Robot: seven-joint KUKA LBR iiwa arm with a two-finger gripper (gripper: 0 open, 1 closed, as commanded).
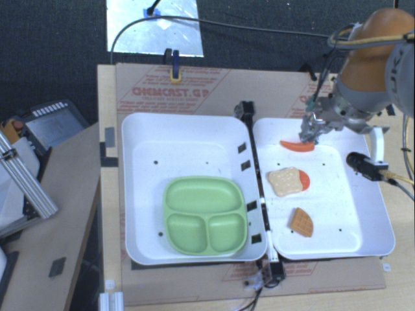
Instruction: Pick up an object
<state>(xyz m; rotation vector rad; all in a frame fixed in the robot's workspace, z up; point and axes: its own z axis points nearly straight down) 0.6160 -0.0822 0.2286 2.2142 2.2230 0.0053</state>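
In the right bin (363,238) lie three items. An orange-red curved piece (296,146) rests near the bin's far edge. A pale bread slice (285,181) sits in the middle with a small red-orange disc (304,181) at its right side. A brown waffle-like piece (301,222) lies nearer the front. My gripper (308,133) hangs over the right end of the orange-red piece, its tips right at that piece.
The left bin (142,148) holds a green divided plate (205,214) near its front. A black clip (246,109) and a black divider strip mark the seam between the bins. A black cylinder on a white bracket (364,164) juts over the right bin's right side.
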